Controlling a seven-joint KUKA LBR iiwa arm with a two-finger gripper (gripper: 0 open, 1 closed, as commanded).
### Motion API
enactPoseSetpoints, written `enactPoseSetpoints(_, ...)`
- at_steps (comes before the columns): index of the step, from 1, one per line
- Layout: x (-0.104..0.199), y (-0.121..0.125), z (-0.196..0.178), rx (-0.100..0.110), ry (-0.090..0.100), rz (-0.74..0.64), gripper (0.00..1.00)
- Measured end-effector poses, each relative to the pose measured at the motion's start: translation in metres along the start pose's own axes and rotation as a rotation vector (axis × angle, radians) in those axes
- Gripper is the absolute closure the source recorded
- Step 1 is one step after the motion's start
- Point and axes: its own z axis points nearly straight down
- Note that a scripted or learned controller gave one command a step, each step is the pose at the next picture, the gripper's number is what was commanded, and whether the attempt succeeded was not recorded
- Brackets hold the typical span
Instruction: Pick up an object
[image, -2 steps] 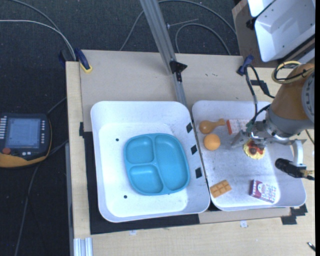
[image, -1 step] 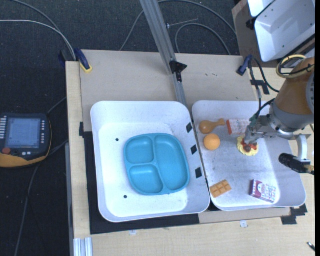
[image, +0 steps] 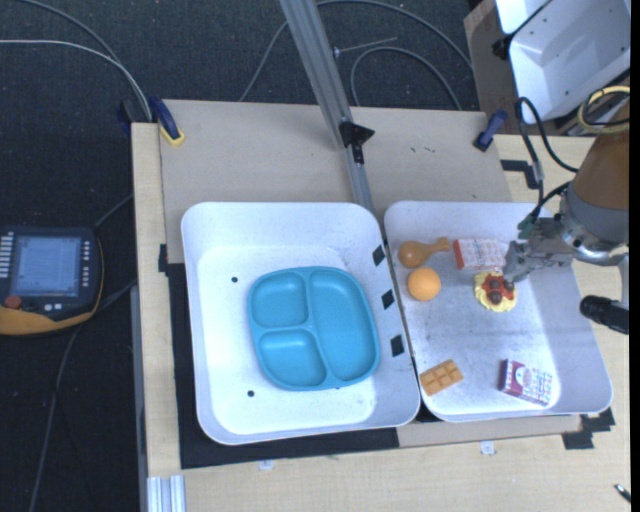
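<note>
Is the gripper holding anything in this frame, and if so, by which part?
Cannot be told. The gripper is down at the small red and yellow toy in the right bin, but the view doesn't show a hold.

— Where am I looking from?
— One fixed camera, high above the bench (image: 260, 150), tilted down across both bins.
— Near or far?
— Far enough that I see the whole bench; the arm (image: 600, 190) enters from my right.
</note>
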Motion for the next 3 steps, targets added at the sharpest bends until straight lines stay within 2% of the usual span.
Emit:
enactPoseSetpoints(1, 0.008, 0.008, -0.054, -0.003, 0.000, -0.003, 1.00)
enactPoseSetpoints(2, 0.003, 0.010, -0.119, -0.004, -0.002, -0.002, 1.00)
enactPoseSetpoints(3, 0.060, -0.001, -0.106, 0.007, 0.005, -0.006, 1.00)
